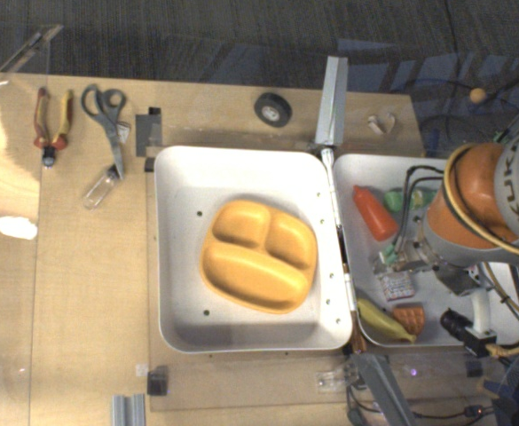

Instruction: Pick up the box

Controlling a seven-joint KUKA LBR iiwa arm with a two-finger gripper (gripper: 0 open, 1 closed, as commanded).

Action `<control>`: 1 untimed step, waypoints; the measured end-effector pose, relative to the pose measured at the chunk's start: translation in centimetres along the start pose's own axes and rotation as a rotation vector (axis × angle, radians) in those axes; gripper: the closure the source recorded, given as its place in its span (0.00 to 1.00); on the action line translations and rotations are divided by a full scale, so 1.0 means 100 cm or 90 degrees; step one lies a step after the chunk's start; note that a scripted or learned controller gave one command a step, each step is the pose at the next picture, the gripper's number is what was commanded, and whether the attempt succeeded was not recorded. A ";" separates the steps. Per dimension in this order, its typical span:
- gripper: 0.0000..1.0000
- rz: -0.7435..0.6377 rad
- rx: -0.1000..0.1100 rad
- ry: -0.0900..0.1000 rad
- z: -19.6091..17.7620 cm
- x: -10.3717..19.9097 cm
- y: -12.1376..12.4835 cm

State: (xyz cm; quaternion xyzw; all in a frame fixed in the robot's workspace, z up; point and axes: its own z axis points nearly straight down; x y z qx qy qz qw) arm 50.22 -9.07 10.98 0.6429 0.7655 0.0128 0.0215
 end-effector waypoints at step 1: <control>1.00 -0.108 0.024 0.011 -0.176 0.054 0.015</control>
